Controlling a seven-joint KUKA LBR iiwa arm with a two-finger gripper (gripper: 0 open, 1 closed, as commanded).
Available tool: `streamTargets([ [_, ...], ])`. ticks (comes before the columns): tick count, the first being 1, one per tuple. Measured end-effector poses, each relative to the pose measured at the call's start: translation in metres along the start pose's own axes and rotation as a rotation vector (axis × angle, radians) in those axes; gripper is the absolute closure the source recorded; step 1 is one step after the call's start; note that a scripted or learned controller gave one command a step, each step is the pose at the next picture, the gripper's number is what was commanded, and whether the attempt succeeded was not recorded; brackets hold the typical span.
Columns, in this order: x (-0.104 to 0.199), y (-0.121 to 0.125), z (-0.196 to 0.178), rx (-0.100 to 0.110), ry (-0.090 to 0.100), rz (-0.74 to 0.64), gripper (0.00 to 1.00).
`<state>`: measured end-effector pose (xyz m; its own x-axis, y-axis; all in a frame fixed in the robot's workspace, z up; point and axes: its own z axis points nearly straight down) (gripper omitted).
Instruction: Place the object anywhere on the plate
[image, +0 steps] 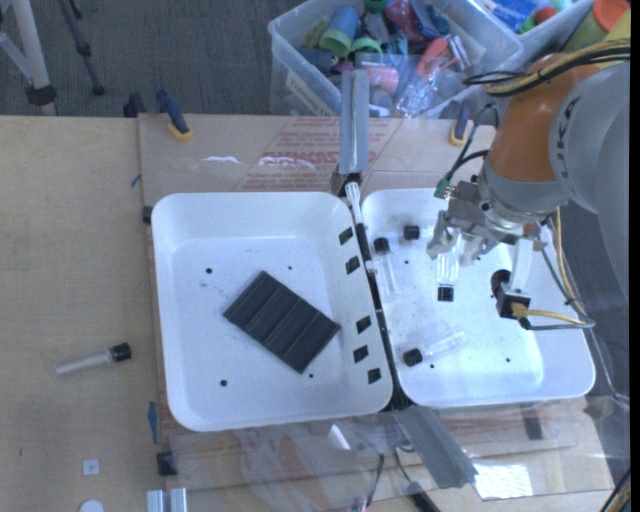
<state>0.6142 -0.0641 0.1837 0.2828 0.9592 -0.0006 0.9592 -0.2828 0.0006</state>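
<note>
Now the tool hovers in the right bin, fingers apart, above a clear capped tube; the dark plate lies in the left bin.

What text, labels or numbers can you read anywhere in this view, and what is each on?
No text here can be read.
Reddish print on the cardboard sheet behind the left bin: too blurred to read.
Dark ribbed plate: no markings visible.
Arm's orange band: no lettering visible.

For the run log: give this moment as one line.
gripper: over right bin | vial: at fingertips, grasp unclear | plate: left bin, bare
</note>
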Motion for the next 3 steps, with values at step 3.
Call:
streamTargets([
  [3, 0.222, -0.046, -0.025, 0.001, 0.001, 0.691, 1.0],
])
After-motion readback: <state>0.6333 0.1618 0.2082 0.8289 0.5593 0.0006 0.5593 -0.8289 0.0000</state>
